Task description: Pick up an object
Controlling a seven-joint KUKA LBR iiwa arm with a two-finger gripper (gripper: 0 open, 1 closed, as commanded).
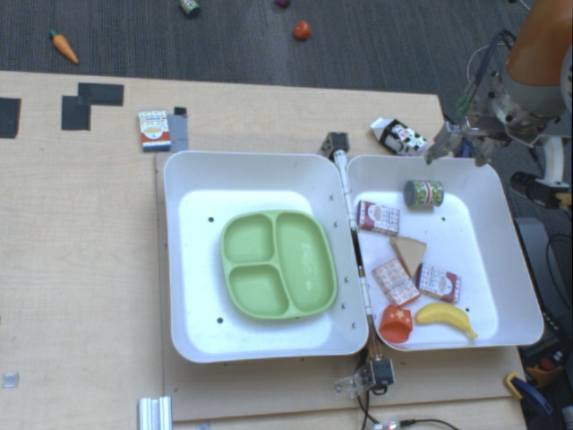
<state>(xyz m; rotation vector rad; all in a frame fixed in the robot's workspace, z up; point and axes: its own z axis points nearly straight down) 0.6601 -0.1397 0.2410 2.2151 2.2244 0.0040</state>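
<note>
The right bin (510, 240) holds a green can (423, 193) lying at the back, with a red and white carton (378, 217) to its left. A tan wedge (410, 253), a pink patterned packet (395, 281) and a second red carton (439, 283) lie mid-bin. At the front are a yellow banana (447, 319) and a red cup (396, 324). My gripper (463, 147) hovers over the bin's back rim, above and right of the can. It is open, with nothing between its fingers.
In the left bin (192, 267) rests a green divided plate (278, 264). A black and white toy (397, 135) lies on the bench behind the right bin, left of the gripper. Farther left on the bench stands a small red and white box (155, 130).
</note>
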